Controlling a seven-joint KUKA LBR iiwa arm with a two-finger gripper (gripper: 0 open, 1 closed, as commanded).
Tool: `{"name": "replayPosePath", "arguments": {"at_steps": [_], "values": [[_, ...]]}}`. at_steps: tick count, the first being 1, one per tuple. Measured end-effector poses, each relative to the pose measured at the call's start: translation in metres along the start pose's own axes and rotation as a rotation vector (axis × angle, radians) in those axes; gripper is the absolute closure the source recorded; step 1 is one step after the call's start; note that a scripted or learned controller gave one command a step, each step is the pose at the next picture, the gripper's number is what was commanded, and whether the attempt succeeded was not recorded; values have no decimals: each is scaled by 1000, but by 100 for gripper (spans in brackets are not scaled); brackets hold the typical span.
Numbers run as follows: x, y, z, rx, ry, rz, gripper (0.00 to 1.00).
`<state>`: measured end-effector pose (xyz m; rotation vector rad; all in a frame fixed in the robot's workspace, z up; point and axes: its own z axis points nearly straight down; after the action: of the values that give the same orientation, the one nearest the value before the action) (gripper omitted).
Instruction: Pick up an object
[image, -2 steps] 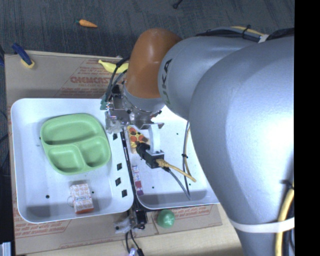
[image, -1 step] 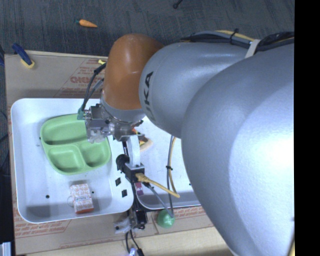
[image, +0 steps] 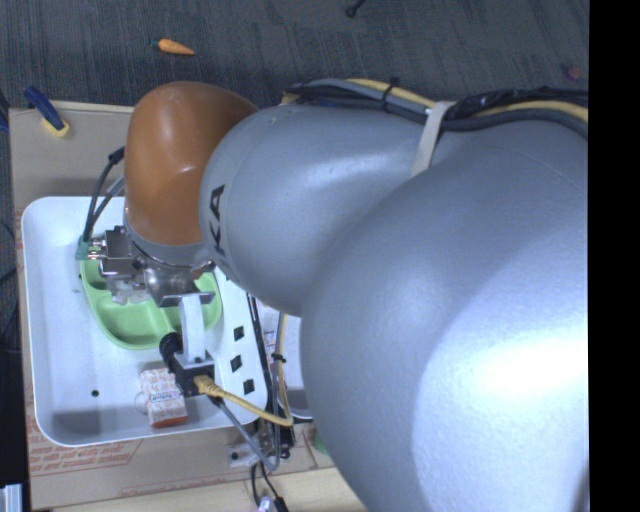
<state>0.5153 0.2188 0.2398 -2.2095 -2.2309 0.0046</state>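
White bin (image: 45, 330): gripper (image: 130, 285) over green bowl (image: 125, 325).

The bench (image: 80, 470) has a pale wood-coloured top, seen along its left edge and its near edge, where red printing runs across the surface. A shallow white bin (image: 45, 330) sits on it toward the left side — its rounded near-left corner lies close to the bench's near edge. Inside the bin, a light green bowl-like dish (image: 125, 325) rests toward the middle, and a small packaged box (image: 162, 395) with a red lower end lies nearer the bin's near wall. At the bench's far-left corner lies a blue-and-yellow object (image: 47, 110) — too small to identify.
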Motion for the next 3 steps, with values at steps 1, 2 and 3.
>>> {"name": "replayPosePath", "arguments": {"at_steps": [1, 2, 3], "values": [[-1, -39, -138, -4, 2, 2, 100], [-1, -40, -28, 2, -1, 3, 100], [-1, -40, -17, 1, -2, 2, 100]]}}
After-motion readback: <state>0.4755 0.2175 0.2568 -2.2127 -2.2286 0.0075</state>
